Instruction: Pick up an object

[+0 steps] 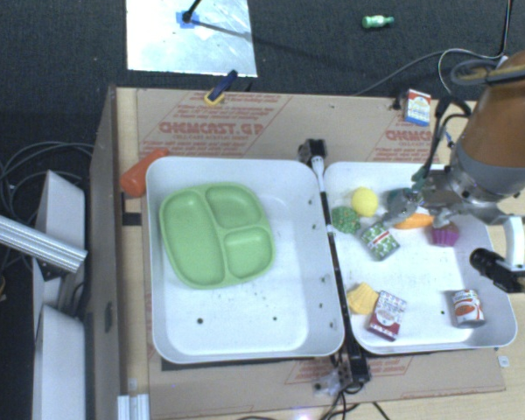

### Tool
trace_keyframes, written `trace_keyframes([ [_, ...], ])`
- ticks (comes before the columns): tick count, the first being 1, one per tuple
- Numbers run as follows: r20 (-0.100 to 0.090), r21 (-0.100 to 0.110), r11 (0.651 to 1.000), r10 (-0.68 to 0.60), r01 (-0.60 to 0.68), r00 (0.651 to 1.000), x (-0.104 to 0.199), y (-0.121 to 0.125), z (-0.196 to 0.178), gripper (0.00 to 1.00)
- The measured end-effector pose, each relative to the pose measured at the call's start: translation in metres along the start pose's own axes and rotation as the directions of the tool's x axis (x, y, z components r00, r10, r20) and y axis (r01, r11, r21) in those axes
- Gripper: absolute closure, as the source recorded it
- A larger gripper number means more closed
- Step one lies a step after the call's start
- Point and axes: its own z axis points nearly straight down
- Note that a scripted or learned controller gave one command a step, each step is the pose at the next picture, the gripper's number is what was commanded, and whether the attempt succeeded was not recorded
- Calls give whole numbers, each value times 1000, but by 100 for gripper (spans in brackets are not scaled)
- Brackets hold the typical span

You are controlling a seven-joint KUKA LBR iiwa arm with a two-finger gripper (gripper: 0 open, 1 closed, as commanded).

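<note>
The left bin held a green divided plate; the right bin held the clutter. The arm reached in from the right, its gripper low over the right bin's far half. Whether it was spread or closed could not be told. An orange carrot-like piece lay just beneath and in front of it, long axis running left to right. A yellow ball sat just to the camera's left of the gripper.

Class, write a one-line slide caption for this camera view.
Arm's gripper low over the right bin of small items; green tray in the left bin.
</note>
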Motion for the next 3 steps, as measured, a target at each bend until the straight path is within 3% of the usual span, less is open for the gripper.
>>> trace_keyframes([
  [1,0,-1,1000,2,-2,1000,-8,17,160,0],
  [2,-1,-1,1000,0,0,1000,-8,17,150,100],
  [3,-1,-4,1000,-1,1,1000,44,32,27,100],
])
